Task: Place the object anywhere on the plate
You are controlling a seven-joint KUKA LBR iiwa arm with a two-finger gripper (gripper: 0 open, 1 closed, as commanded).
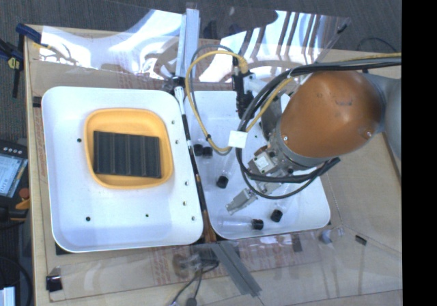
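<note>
bright, sharp (glare on clear panels (273, 31))

Two bins side by side on the counter (355, 257), the arm over the right one

The left bin (61, 182) carries the plate (126, 147) in its upper middle, with a ridged insert (128, 154) lying in the plate's centre — bare bin floor runs below and to the left of it. The right bin (304, 219) touches the left along a shared middle edge; the arm (328, 117) reaches in from the right and hangs over most of it, cables (205, 100) looping off toward the rear. Under the wrist the end effector (242, 200) sits low, near the bin's front — a clear sheet (293, 31) stands behind both bins
</note>
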